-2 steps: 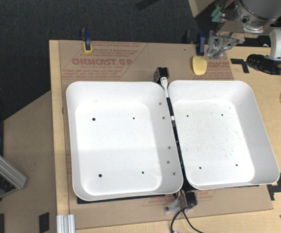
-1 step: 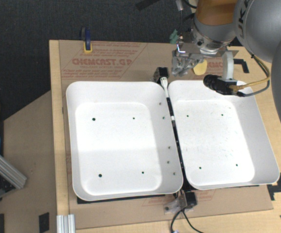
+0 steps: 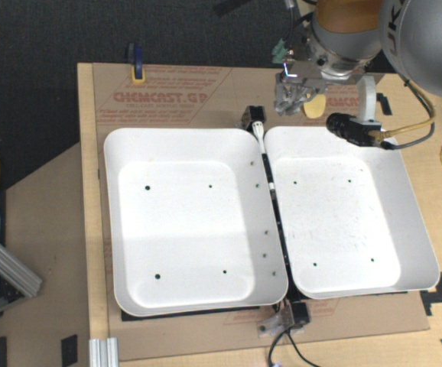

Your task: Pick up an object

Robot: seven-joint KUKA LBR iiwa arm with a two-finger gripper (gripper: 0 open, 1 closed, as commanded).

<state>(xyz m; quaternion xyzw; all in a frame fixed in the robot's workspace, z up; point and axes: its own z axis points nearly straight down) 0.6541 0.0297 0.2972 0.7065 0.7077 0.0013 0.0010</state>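
The arm (image 3: 347, 6) reaches in over the far right corner of the board (image 3: 175, 98), with the gripper (image 3: 290, 105) hanging just past the far edge of the right bin (image 3: 336, 220), close to that bin's far left corner. How wide the gripper stands cannot be told from this angle; its tip is a small blur of metal against the board.

A pale yellow lump (image 3: 314, 105) sits just beside the gripper, on the side toward the board's right edge, and also beyond the right bin's far edge. Whether it is gripped, touches the gripper, or lies on the board cannot be told.

The left bin (image 3: 183, 228) and the right bin lie side by side in the middle of the board, their inner rims meeting along a dark seam. A black clip (image 3: 253, 117) sits at the far end of that seam. A blue and yellow clamp (image 3: 135, 61) bites the board's far edge near its left corner.
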